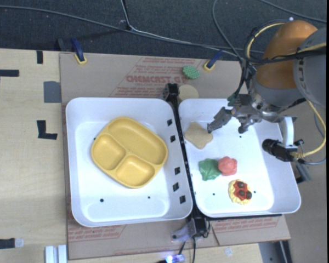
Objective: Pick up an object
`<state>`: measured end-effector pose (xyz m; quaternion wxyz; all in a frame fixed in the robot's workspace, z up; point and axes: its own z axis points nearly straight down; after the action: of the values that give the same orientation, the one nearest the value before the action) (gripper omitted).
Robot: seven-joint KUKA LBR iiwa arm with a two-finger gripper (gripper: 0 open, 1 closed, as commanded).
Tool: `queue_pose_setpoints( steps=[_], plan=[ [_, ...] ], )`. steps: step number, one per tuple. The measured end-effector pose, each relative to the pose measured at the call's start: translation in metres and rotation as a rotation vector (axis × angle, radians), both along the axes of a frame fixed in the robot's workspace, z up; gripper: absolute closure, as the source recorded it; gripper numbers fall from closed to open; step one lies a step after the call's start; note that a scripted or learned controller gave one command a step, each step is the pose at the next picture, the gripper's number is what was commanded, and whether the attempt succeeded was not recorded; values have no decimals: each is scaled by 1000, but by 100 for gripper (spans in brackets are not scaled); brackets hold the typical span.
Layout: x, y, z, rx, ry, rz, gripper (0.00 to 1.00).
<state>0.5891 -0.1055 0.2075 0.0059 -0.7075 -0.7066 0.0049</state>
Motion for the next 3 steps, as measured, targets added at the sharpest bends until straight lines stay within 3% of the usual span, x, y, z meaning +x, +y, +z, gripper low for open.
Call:
queue_pose_setpoints(
  steps=[1,3],
  plan=[
    [3,0,8,-1,-13,3,0],
    [6,4,-116,-1,-9,4,0]
  ],
)
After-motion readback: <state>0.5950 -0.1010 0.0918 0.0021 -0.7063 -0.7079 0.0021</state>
